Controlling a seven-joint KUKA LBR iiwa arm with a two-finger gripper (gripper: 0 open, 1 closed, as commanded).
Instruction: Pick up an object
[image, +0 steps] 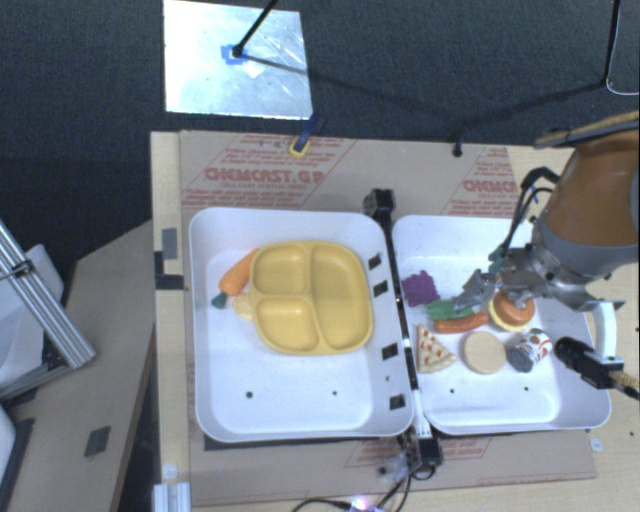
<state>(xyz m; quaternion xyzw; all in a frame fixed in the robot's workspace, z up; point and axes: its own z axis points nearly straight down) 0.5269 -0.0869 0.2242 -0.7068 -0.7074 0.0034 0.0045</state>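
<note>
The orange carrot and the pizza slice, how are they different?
The orange toy carrot with a green tip lies in the left white bin, touching the yellow divided plate; the triangular toy pizza slice lies in the right white bin, near the divider. The carrot is long, rounded and plain orange; the pizza slice is flat and speckled. Both are play food lying loose.

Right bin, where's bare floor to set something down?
Right bin: bare along the near wall, below the pizza slice and round bun, and at the far-left corner above the grapes. The middle is crowded with food under the gripper.
</note>
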